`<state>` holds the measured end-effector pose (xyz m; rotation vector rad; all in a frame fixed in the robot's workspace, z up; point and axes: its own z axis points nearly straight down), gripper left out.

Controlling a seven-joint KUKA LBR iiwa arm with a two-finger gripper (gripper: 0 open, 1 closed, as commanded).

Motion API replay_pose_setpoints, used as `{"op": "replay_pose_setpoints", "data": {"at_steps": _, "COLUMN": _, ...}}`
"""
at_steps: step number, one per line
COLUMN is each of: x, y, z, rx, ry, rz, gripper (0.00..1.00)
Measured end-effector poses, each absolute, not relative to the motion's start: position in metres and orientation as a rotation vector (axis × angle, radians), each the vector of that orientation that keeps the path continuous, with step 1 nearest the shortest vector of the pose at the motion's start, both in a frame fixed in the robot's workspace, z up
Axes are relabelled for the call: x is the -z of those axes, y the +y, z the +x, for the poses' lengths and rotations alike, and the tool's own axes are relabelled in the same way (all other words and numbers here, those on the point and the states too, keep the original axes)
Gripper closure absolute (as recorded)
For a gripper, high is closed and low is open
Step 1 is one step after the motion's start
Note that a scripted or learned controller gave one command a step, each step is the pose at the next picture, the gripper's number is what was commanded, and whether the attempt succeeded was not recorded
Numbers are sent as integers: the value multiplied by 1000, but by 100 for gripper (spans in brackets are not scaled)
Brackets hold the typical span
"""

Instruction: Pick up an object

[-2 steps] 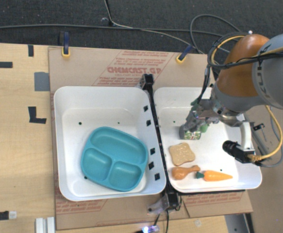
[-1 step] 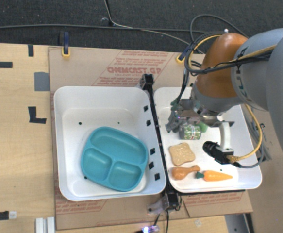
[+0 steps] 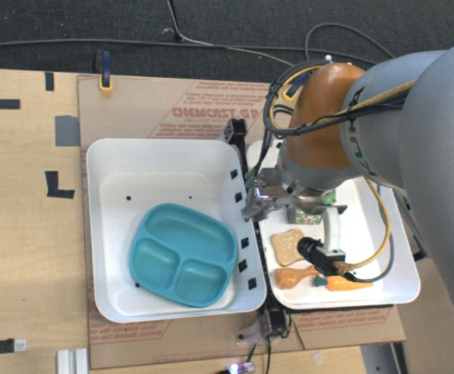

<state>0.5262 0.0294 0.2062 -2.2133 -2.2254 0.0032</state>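
Grey arm (image 3: 398,115) bent down over right bin (image 3: 398,287), fingers' state unclear, toast (image 3: 286,245) below

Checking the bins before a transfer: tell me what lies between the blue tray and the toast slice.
In the camera view, the bins' adjoining white walls with black clips separate the blue tray from the toast slice.

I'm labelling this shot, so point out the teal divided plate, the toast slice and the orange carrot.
teal divided plate (image 3: 183,254), camera view, centre ridge.
toast slice (image 3: 286,245), camera view, middle.
orange carrot (image 3: 342,284), camera view, body.

teal plate (image 3: 183,254), white bins (image 3: 102,209)
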Motion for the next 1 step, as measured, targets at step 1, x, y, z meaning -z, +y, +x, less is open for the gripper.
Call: {"op": "replay_pose_setpoints", "data": {"at_steps": 1, "x": -209, "y": 74, "z": 507, "rx": -3, "ry": -2226, "rz": -2213, "gripper": 100}}
